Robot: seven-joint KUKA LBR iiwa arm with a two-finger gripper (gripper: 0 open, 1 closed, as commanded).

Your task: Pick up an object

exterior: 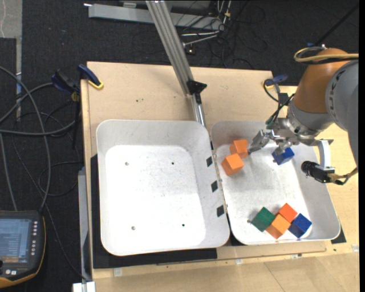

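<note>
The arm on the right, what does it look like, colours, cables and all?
The arm has rounded grey segments with a broad orange band above the wrist. A yellowish cable loops over its top. The hand is small, metallic grey, with dark and blue parts and thin wires beside it.

The floor (40,51) is dark, almost black, like a rough carpet. Black cables (34,122) curl over it on the left side, and more wires (205,25) lie tangled at the top. A light brown wooden bench (148,94) sits in the middle. Blue clamps with yellow tips (80,80) grip its top left corner, and another clamp (276,81) sits at its top right. A long grey metal bar (174,48) slants down from the top to the bench. A flat grey strip (120,11) lies on the floor near the top edge. In the bottom left corner rests a small screen with an orange rim (17,245). The light is bright and even.
</note>
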